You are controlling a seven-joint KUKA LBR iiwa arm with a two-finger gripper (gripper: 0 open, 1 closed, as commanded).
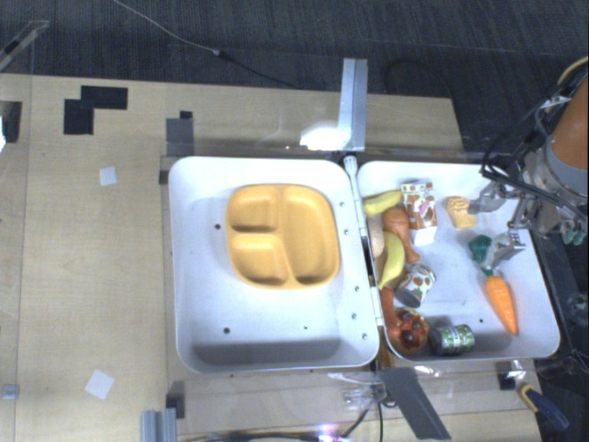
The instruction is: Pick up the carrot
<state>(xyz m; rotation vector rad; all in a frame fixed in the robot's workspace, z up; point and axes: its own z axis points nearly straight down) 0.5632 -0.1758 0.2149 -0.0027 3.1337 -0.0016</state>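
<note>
The carrot [502, 303] is orange and lies lengthwise near the right wall of the right bin [534, 343], its tip pointing toward the front edge. My gripper [497, 223] hangs just behind the carrot's thick end, reaching in from the right. Its two fingers stand apart, open, with nothing between them. One fingertip [507, 245] sits close above the carrot's top end, and I cannot tell whether it touches.
A small teal object [479, 245] lies left of the carrot top. Bananas [392, 258], a juice box [420, 212], a yellow chunk [459, 212], a can [453, 339] and a red fruit [409, 330] crowd the bin's left side. A yellow divided plate [281, 235] sits in the left bin [198, 274].
</note>
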